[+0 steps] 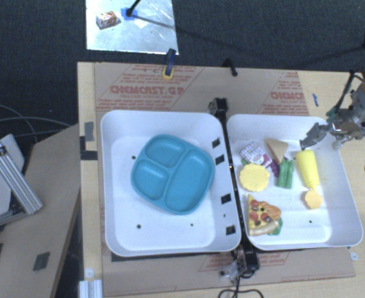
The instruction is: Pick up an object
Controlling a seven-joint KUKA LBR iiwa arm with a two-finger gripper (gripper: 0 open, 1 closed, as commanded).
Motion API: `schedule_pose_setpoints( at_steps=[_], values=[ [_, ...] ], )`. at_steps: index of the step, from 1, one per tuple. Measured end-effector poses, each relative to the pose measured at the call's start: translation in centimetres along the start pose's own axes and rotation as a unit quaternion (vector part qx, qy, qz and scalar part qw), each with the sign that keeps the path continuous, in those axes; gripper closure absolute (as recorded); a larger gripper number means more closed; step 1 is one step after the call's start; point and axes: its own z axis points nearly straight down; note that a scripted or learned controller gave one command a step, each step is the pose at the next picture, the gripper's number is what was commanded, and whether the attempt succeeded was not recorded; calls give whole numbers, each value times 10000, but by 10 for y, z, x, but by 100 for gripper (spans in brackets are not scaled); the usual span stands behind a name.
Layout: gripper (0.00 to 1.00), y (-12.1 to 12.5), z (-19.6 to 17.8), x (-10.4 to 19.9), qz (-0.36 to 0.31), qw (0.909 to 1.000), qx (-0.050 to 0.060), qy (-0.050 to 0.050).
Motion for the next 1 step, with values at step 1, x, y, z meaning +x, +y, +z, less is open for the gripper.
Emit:
schedule_pose_setpoints(
  at_steps=[1],
  values=[
    [0, -43, 128, -17, 26, 10000, 56, 15]
  ],
)
